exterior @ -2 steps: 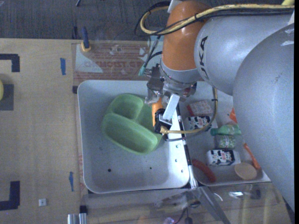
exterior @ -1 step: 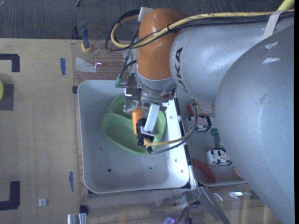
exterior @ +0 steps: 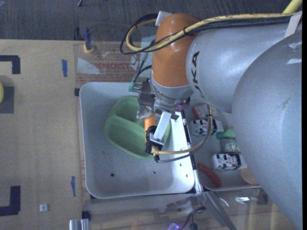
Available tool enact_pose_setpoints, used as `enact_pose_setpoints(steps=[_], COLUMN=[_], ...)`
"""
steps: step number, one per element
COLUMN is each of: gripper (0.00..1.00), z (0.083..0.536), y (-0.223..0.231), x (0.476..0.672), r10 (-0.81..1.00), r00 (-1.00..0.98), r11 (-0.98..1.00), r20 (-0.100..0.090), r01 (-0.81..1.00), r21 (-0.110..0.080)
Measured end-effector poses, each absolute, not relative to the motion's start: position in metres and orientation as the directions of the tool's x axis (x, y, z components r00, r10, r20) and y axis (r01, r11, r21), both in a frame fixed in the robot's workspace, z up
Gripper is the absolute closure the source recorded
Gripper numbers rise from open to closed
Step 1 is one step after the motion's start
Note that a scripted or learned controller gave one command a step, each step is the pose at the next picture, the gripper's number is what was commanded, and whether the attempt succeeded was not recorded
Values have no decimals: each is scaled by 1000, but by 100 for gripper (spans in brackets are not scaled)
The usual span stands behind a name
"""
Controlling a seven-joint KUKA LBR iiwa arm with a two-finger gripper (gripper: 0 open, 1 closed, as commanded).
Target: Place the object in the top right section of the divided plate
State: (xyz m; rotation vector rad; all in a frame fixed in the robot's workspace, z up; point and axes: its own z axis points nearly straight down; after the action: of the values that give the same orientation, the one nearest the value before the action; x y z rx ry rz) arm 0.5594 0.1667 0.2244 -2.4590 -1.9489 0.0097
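Observation:
A green divided plate (exterior: 125,128) lies in the left white bin (exterior: 96,157), toward its upper middle. The grey arm with its orange band reaches in from the right and covers the plate's right part. My gripper (exterior: 145,113) hangs over the plate's right side, mostly hidden under the wrist. A small orange thing (exterior: 149,121) shows just below the gripper, above the plate. Whether it is held cannot be told.
The right bin (exterior: 225,185) holds two cow-patterned cartons (exterior: 204,126) (exterior: 227,161), a green thing (exterior: 229,143), a red thing (exterior: 211,174) and a tan disc (exterior: 249,177). The left bin's lower floor is bare white. Blue tape marks sit on the wooden bench at left.

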Motion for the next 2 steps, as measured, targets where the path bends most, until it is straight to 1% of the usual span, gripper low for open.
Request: enact_pose_setpoints(steps=[1,2], gripper=[100,100], z=[211,224], y=[154,149], x=[584,582], r10=[986,980], r00=[165,200], r11=[-165,-200], r20=[-2,-2], r01=[986,980], r21=[-3,-3])
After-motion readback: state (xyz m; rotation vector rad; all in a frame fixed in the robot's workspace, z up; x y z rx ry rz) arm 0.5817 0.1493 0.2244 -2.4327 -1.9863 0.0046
